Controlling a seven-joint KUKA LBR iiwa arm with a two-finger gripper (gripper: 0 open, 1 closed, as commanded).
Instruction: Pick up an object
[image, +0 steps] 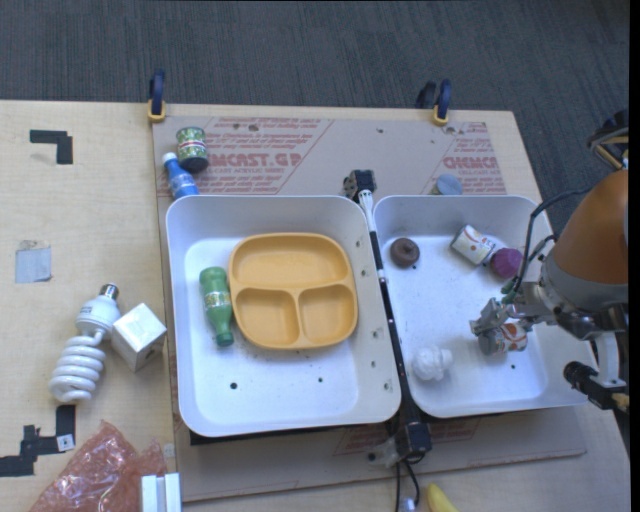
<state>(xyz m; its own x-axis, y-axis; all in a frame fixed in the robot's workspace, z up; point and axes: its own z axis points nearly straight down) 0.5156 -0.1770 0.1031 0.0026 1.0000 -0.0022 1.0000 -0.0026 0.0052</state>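
Down inside the right bin (560, 395), toward its 4 o'clock side, hanging low: the gripper (493, 328), reaching in from 3 o'clock under the grey wrist and orange band of the arm (590, 240). Pressing against, or just above, a small white-and-orange object (514, 336); cannot tell whether the jaws are open, closed, or gripping it, the metal parts blurring together there. Lying at 7 o'clock from the gripper, near the bin's front wall: a crumpled white lump (431, 364). Sitting toward 12 o'clock in the same bin: a brown ring-shaped piece (404, 251), a small white carton (474, 244) tilted on its side, and a magenta ball (506, 262) touching the carton at its 4 o'clock. Filling the middle of the left bin (185, 330): a yellow divided plate (295, 290), with a green bottle (216, 304) lying just beside its 9 o'clock edge. Resting outside the bins on the worktop (80, 240), at 9 o'clock: a spiral light bulb (84, 346) beside a white cube (139, 335). Standing at 11 o'clock of the left bin: a green can (191, 147) and a blue bottle (180, 177).
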